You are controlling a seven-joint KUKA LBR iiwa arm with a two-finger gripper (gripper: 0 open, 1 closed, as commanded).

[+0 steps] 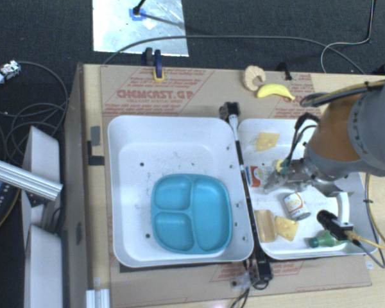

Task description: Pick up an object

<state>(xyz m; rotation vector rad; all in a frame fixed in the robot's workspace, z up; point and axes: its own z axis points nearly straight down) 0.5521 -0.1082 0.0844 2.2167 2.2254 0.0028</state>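
Observation:
My gripper (274, 179) is low in the right bin (354, 186), near its left wall, and the grey arm with its orange band covers the bin's upper right. Just left of the gripper lies a red and white packet (257, 174). A small yellow-green thing (282, 165) shows right at the gripper. Below it lies a small can (294, 205) on its side. A pale yellow wedge (267, 140) lies above, apart from the gripper. I see nothing clearly held.
The right bin's front holds a bread slice (264, 225), a cheese piece (285, 227) and a green bottle (321, 239). A blue divided plate (191, 212) fills the left bin (173, 140). A banana (275, 92) and a pale ring (253, 76) lie on the cardboard behind.

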